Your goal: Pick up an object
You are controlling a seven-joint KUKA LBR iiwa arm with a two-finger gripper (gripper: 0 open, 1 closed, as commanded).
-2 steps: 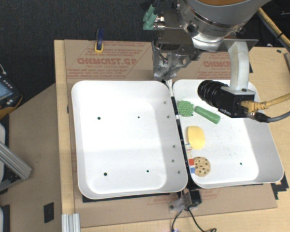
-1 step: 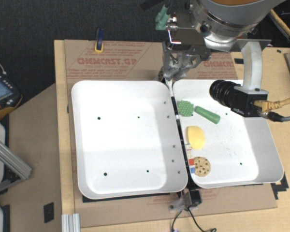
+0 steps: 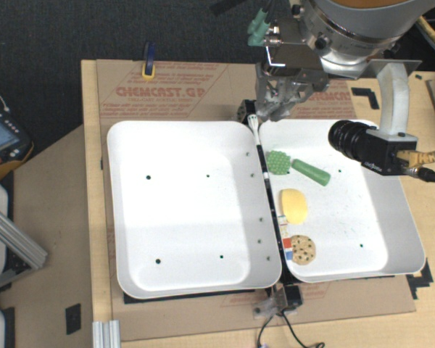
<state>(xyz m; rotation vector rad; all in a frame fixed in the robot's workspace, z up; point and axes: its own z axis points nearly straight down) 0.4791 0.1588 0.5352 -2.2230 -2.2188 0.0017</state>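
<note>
The arm (image 3: 362,13) comes in from the upper right, its grey body and orange band filling the top corner; the hand (image 3: 275,109) hangs low over the far edge of the bins, just above the spot where the two inner rims meet; whether it is spread or closed I cannot tell, since the metal parts there blur together, and nothing can be seen held in it; a small teal piece (image 3: 258,26) sticks out from the wrist above

Two shallow white bins sit side by side on a brown cardboard sheet (image 3: 167,85) printed with red letters, which lies on the bench (image 3: 72,194); the left bin (image 3: 130,143) shows a bare white floor with a few dark dots; the right bin (image 3: 391,230) holds all the things, gathered near its left wall; a green brush (image 3: 296,167) lies nearest the hand, its round bristled head toward the dividing rims and its handle pointing right and a little down; just below it rests a yellow rounded object (image 3: 295,205); below that, a brown cookie with dark specks (image 3: 302,249), with a small red and blue item (image 3: 288,245) touching its left side

A black camera unit (image 3: 366,147) on a white bracket overhangs the right bin's far right side; a blue and yellow clip (image 3: 149,61) stands at the cardboard's far edge
</note>
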